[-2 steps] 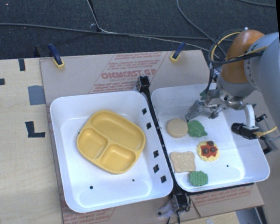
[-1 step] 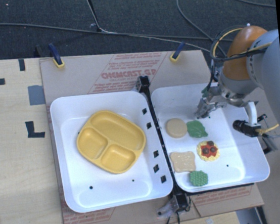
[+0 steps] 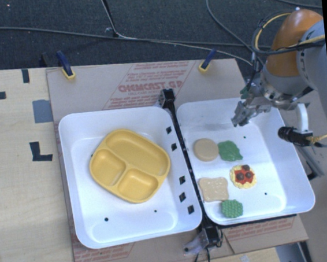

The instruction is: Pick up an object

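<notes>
The surface (image 3: pixel 18 189) carries two shallow white bins side by side on a sheet of brown cardboard (image 3: pixel 141 86). The left bin (image 3: pixel 80 223) holds a yellow divided tray (image 3: pixel 130 165) with three compartments; it lies turned at an angle to the bin walls, its long axis running from upper left to lower right.

The right bin (image 3: pixel 286 196) holds five small food-shaped pieces, all well apart from the claw. A round tan disc (image 3: pixel 205 150) lies near the bin's middle-left, with a dark green leafy piece (image 3: pixel 229 151) just beside it on the right. Below them sits a tan toast-like slice (image 3: pixel 214 188), roughly square, its edges slightly skewed to the bin walls. To its right is a small round yellow piece with red and dark toppings (image 3: pixel 243 176), and below that a bumpy green piece (image 3: pixel 231 209) close to the bin's near wall.

The arm (image 3: pixel 295 55) reaches in from the right, its orange band (image 3: pixel 295 26) at the top. The claw (image 3: pixel 242 117) hangs over the upper part of the right bin, pointing down and to the left. Nothing shows between its tips, and whether it is open or closed cannot be told at this angle.
</notes>
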`<state>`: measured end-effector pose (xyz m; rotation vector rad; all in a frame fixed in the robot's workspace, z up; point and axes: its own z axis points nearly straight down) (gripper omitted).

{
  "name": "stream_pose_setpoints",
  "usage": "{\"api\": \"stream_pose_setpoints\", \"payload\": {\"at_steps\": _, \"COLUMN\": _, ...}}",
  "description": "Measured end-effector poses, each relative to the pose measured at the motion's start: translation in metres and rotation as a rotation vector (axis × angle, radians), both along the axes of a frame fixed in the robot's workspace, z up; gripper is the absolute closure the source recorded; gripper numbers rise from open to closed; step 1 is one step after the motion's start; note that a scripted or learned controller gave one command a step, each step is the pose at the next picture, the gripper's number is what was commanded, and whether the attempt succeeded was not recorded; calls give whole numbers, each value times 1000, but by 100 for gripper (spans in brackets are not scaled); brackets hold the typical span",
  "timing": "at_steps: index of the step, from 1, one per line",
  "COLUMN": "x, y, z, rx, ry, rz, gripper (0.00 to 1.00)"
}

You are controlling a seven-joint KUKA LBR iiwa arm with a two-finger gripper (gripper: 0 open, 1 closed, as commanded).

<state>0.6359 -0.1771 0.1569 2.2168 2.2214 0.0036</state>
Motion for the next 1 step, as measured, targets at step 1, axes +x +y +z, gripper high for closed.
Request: {"api": "stream_pose_setpoints", "payload": {"at_steps": 1, "x": -2, "y": -4, "z": 63, "rx": -1, "ry": -1, "rz": -1, "gripper": 100}}
